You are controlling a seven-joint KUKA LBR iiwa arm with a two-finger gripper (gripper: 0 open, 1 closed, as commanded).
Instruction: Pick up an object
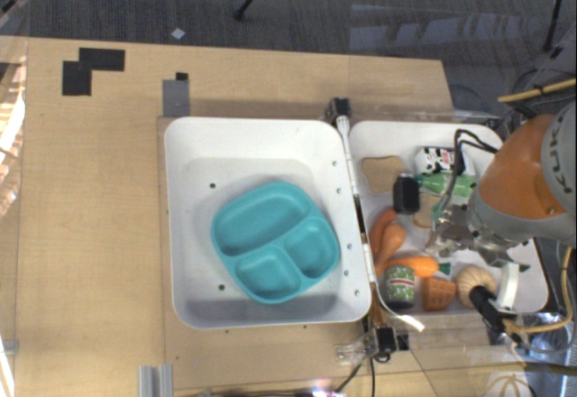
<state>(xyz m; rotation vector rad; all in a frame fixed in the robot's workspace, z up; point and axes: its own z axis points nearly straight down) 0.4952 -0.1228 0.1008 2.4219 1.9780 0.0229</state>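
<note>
- The objects to pick from sit crowded in the right-hand white bin (pixel 397 135), a shallow tray of smooth plastic with rounded corners.
- Along that bin's left side lies an orange carrot-shaped toy (pixel 387 237), long and tapered, with a rounder orange piece (pixel 415 266) just beside its lower end.
- Below them stands a small jar (pixel 400 287) with a dark body and a green-and-red label, touching a tan wedge (pixel 440 294) on its right; next to that is a pale, ridged round thing (pixel 472 279).
- Higher up, a small black block (pixel 406 195) stands near a flat beige cut-out (pixel 382 170), and a green-and-white carton (pixel 442 171) lies toward the far rim.
- The claw (pixel 448 226) hangs low over the middle of this bin, under the grey arm with its orange band (pixel 530 174); from here I cannot tell how its fingers are set or whether anything is between them.
- The left-hand white bin (pixel 189 206) holds one thing: a teal divided plate (pixel 275 242), glossy, rounded, with three compartments, lying tilted in the middle.
- Both bins rest on a pale wooden surface (pixel 90 233) bearing black tape marks (pixel 88 70) at its far left.
</note>
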